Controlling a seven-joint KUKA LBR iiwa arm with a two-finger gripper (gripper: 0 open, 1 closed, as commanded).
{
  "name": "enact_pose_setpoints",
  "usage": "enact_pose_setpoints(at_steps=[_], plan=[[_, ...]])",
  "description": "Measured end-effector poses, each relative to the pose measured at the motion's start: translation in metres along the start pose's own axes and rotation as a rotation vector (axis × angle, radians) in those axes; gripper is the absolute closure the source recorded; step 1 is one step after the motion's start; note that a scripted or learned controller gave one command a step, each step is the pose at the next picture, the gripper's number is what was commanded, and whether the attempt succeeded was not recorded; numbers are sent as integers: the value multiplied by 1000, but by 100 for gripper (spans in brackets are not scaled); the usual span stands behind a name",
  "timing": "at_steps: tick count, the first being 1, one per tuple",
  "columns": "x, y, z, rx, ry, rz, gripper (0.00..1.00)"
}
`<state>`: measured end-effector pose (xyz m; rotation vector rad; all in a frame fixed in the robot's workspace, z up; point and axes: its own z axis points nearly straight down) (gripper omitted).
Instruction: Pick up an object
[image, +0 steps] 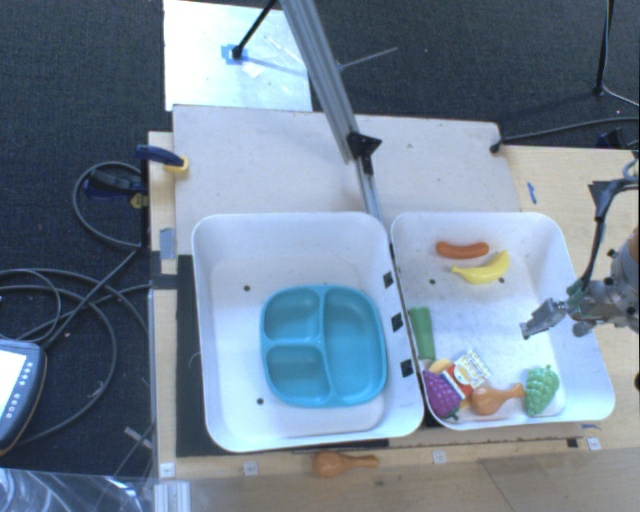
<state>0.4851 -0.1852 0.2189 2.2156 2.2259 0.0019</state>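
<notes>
Pale bench, glossy white bins (300, 232), curved yellow banana (481, 269), possibly metal claw (538, 320)

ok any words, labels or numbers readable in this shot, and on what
None can be read.
The small packet in the right bin has red and yellow print: too blurred to read.
The handheld screen at the left edge is lit, but nothing on it is legible.
The blue tape mark on the bench bears no text.
</notes>
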Motion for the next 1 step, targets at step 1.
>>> enact_pose_setpoints(at_steps=[1], plan=[[0,0,0,-1,0,1,0]])
